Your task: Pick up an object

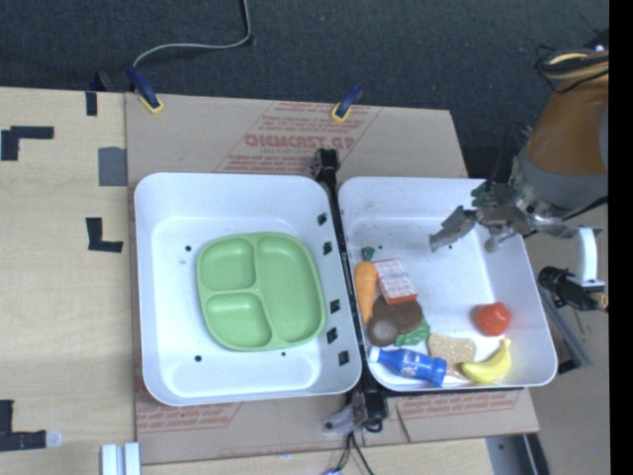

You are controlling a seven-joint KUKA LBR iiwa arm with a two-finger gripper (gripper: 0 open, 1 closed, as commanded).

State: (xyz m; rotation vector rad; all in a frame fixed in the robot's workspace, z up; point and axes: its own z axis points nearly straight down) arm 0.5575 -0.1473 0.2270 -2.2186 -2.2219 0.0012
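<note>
Tool (pixel 463 228): from my camera view I see it over the upper right part of the right bin (pixel 425 198), its two fingers spread apart and pointing left and down; nothing sits between them.
Arm (pixel 566 142): it comes in from the right edge, grey with the orange band above the wrist, hanging over the bin's right rim.
Objects to pick: all lie in the lower part of the right bin, well apart from the tool.
Carrot (pixel 365 288): I see it lengthwise along the bin's left wall, green top pointing up.
Red-and-white box (pixel 396 280): just beside the carrot on its right.
Brown round item (pixel 394 320): below the box, touching the carrot's lower end; I cannot tell what it is.
Blue bottle (pixel 411 365): lying flat near the bin's front wall.
Cracker-like piece (pixel 452 347): between the bottle and the banana.
Banana (pixel 488 363): in the front right corner, curved upward.
Tomato (pixel 492 317): just above the banana, standing alone.
Left bin (pixel 158 216): holds a green divided plate (pixel 261 290) with three compartments, lying flat in the middle.
Bench (pixel 59 295): I see both bins resting on a cardboard sheet (pixel 287 142) laid on it.
</note>
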